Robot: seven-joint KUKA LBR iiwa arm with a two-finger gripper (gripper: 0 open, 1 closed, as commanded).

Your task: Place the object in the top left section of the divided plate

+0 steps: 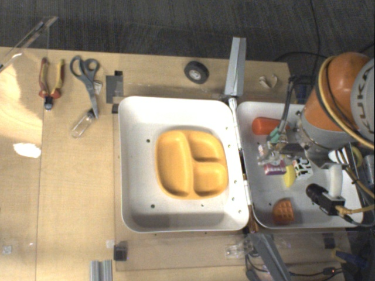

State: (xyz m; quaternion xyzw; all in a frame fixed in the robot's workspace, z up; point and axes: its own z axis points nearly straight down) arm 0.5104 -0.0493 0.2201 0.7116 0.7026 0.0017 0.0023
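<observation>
Orange-banded arm [345,92] looms closest, leaning over right bin [258,212]. Gripper [275,148] hangs low inside that bin; cannot tell its state, too cluttered. Objects in right bin: orange-red piece [265,124] just beyond gripper, small purple item [274,169] just below it, yellow piece [289,176] beside that, black-and-white toy [303,167] next along, brown waffle-like piece [283,211] at bin's near edge. Which one is task's object, cannot tell. Yellow divided plate [191,163] sits mid left bin [135,157], well apart from gripper.
</observation>
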